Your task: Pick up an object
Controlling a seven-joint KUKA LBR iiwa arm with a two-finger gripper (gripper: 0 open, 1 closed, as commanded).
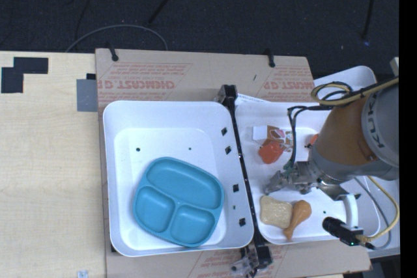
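Candidates sit in the right bin (257,115): red toy (270,152), small packet (277,135), bread slice (276,211) touching a drumstick (298,217). Claw (287,180) hangs low between red toy and bread, nothing visibly between its fingers; can't tell how far it's open. Left bin (124,115) carries a blue divided plate (178,201), likely clutter. Both bins on the worktop (45,166).

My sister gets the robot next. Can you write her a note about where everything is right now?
Pincer: low in the right bin, over the food toys; can't tell if it grips anything.
Right bin: bread slice touching a chicken leg near the front, a red toy and a small packet further back.
Left bin: blue divided plate.
Done: nothing lifted that I can see.
Left: grab one thing and raise it.
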